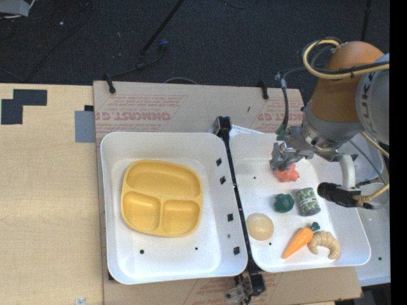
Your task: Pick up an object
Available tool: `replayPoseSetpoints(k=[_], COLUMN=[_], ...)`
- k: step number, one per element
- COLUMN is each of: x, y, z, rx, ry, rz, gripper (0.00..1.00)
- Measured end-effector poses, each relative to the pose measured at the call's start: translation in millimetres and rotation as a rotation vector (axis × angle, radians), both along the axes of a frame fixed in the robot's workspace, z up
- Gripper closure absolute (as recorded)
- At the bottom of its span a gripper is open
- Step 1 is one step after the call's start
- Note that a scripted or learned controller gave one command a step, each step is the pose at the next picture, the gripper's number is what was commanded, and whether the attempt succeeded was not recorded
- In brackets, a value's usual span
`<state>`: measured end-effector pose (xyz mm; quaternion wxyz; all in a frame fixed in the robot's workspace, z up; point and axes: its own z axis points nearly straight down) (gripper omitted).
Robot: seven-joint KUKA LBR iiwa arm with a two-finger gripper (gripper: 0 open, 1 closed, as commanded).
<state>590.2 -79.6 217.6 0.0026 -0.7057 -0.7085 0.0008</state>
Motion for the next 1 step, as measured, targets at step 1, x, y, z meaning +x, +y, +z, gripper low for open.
replayPoseSetpoints(k=[1], x=[-14.7], y=[50.4], z=[-9.3], rx=[-0.001], ry=[0.001], rz=[0.000], gripper=[1.00])
